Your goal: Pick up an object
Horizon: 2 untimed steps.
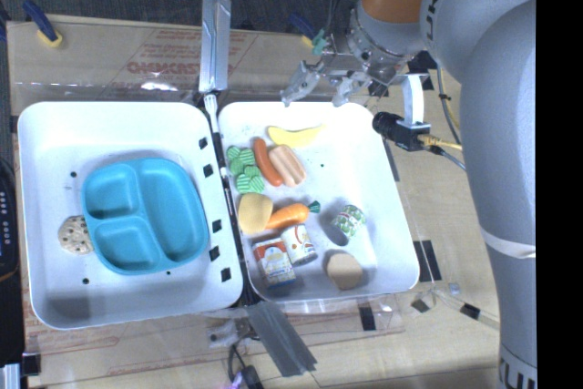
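Hovering with gripper [323, 88] spread and empty above the far rim of right bin [401, 223], near banana [293, 135]. Risking a rim strike, or nudging crowded sausages [278, 163] and closing on nothing.

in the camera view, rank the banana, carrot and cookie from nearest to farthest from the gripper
1. banana, top of the right bin, just below the gripper
2. carrot, middle of the right bin
3. cookie, left bin, beside the blue tray
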Motion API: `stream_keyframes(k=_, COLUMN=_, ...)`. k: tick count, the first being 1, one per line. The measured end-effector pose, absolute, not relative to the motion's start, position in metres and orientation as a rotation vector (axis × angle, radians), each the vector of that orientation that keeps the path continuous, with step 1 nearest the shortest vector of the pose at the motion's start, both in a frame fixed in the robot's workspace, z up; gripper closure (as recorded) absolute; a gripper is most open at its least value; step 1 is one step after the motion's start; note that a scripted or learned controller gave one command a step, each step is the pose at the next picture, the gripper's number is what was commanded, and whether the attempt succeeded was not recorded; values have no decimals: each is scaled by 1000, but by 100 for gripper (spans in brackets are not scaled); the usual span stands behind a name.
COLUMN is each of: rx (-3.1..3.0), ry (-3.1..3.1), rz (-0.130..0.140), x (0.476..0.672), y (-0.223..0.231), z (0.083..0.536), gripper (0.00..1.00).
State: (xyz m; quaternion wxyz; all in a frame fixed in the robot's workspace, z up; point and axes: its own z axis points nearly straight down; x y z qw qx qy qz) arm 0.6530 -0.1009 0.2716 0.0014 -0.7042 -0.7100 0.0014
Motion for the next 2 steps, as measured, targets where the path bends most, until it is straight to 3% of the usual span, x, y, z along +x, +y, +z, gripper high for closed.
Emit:
stream_keyframes(k=1, rx=-1838, ry=-2541, rz=5, x=608, y=-52, z=190, gripper=0)
stream_keyframes(k=2, rx=-2102, ry=-2329, rz=5, x=592, y=-104, z=156, gripper=0)
